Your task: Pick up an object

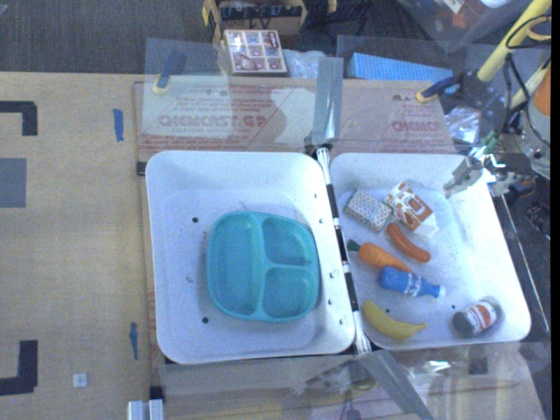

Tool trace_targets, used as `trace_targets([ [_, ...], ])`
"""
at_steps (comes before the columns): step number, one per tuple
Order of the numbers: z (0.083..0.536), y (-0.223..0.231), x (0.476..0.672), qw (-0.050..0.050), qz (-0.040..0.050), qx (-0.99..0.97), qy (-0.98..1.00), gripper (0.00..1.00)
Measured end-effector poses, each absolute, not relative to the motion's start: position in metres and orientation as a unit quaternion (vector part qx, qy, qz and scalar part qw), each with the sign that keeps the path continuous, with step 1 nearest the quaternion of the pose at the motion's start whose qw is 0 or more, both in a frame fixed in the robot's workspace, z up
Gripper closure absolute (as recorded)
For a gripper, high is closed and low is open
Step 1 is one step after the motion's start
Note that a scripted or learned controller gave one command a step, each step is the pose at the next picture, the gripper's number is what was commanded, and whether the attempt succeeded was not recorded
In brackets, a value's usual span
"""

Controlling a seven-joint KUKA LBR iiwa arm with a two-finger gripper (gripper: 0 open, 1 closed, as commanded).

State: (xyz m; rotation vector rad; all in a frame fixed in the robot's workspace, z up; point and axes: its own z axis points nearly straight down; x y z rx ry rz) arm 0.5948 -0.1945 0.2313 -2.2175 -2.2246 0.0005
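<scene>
Metal gripper [464, 175] over the right bin's [512, 261] far right edge, finger state impossible to tell; inside, smooth curved banana [391, 320] at near edge, tapered carrot [381, 255], blue bottle [407, 282], glossy sausage [409, 242] mid-bin.

Below me the divided plate [262, 267] is teal in its white bin [166, 191]. The carrot [381, 255] is orange, the banana [391, 320] yellow, the bottle [408, 283] blue.
</scene>
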Motion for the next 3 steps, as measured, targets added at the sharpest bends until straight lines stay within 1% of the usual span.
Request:
trace_targets([
  [1, 0.110, -0.150, 0.625, -0.002, -0.0007, -0.676, -0.736, 0.00],
  [2, 0.120, -0.150, 0.625, -0.003, -0.0011, -0.676, -0.737, 1.00],
  [3, 0.201, -0.098, 0.667, 0.000, 0.0002, -0.701, -0.714, 1.00],
])
